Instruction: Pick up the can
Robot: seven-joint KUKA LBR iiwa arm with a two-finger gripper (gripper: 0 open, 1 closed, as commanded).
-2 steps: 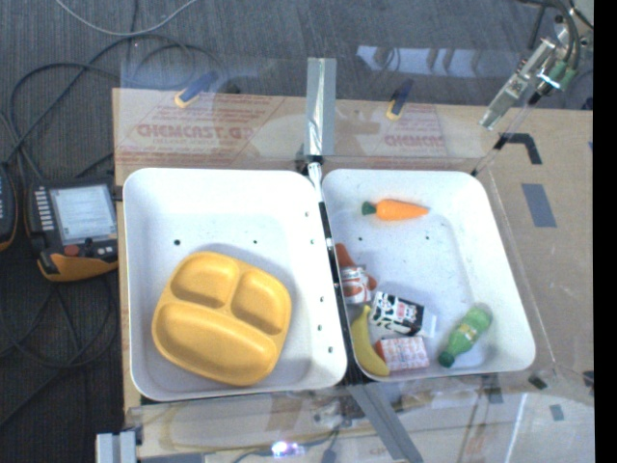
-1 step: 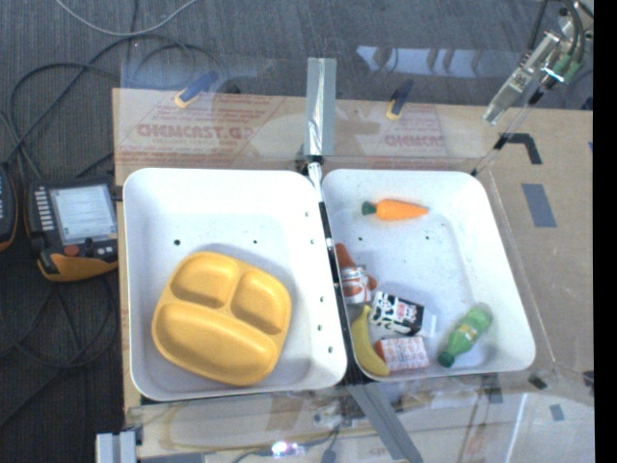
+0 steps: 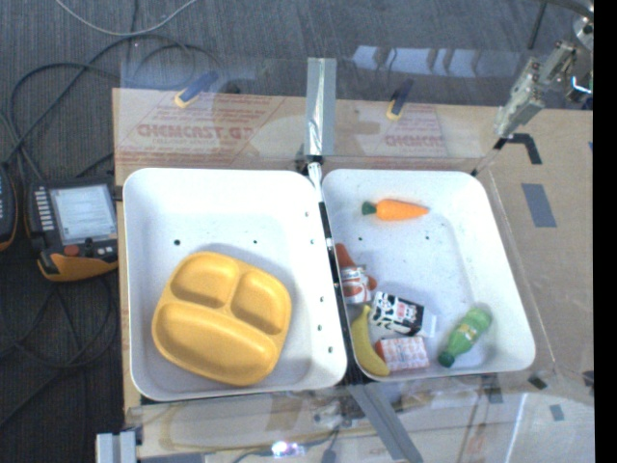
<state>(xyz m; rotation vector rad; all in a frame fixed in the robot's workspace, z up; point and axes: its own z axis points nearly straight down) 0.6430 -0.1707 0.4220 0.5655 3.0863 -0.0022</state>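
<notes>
The can [image 3: 355, 281], red and white, lies on its side in the right bin [image 3: 487, 258], against the divider on the bin's left side. It is wedged between the divider wall and a black-and-white carton [image 3: 397, 313]. My gripper [image 3: 509, 116] hangs outside the bins, above the bench beyond the right bin's far right corner, well away from the can and with nothing on it.
A carrot [image 3: 395, 210] lies at the back of the right bin. A banana [image 3: 366, 343], a pink packet [image 3: 403, 353] and a green bottle [image 3: 465, 336] crowd its front. A yellow compartment tray [image 3: 222, 316] lies in the left bin [image 3: 154, 210].
</notes>
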